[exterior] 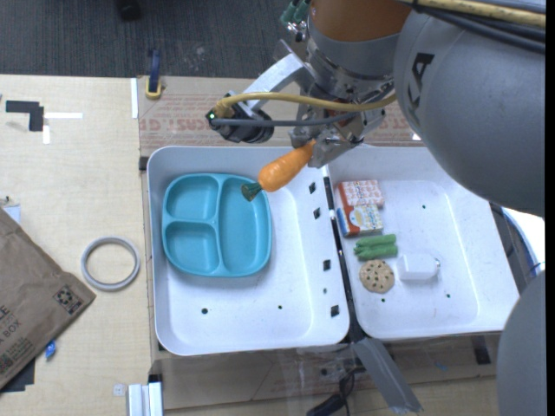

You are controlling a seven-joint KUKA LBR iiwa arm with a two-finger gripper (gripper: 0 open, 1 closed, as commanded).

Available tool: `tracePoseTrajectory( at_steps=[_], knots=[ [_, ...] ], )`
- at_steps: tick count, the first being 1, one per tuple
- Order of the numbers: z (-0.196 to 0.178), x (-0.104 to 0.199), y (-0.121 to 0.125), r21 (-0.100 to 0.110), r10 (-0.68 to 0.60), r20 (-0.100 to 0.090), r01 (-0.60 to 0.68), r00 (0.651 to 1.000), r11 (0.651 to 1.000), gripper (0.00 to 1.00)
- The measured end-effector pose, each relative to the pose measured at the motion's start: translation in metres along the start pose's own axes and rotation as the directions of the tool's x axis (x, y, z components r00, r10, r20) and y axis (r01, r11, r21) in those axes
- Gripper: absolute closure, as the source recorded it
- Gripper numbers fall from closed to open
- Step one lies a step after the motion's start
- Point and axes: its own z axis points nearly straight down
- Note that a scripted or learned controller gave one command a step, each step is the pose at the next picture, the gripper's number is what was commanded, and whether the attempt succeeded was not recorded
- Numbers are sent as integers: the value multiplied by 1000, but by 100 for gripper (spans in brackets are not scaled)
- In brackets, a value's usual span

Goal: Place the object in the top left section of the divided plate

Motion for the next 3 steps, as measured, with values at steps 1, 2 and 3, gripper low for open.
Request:
tracePoseTrajectory(
  at_steps=[1, 2, 3],
  knots=[
    [-1, -3, 26, 0, 329, 0, -329, 944, 944, 100],
    [-1, 19, 25, 0, 330, 0, -330, 944, 944, 100],
    [93, -28, 58, 0, 71, 4, -71, 997, 997, 100]
  ],
)
